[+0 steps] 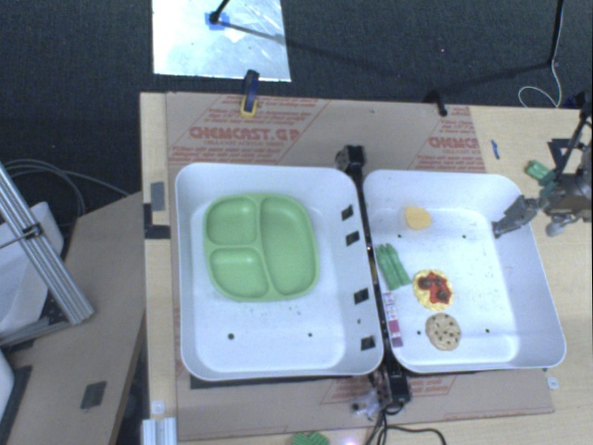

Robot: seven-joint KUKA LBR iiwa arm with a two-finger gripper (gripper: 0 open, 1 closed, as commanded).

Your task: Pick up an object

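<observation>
Several small toy foods lie in the right white bin [519,341]: a yellow piece [417,218] near the back, a green bean bundle [392,265] by the left wall, a red and yellow pizza-like piece [433,287] in the middle, and a brown cookie [444,331] toward the front. My gripper [511,219] sits at the bin's right rim, low over its back right corner. It is well apart from every piece, and nothing shows in it. The arm's wrist [565,202] is cut off by the view's right side.
The left white bin [195,341] holds a green divided plate [260,247]. A black hinge strip [363,248] with clips runs between the bins. Both bins rest on a cardboard sheet [241,133]. A metal frame [37,258] stands at the left.
</observation>
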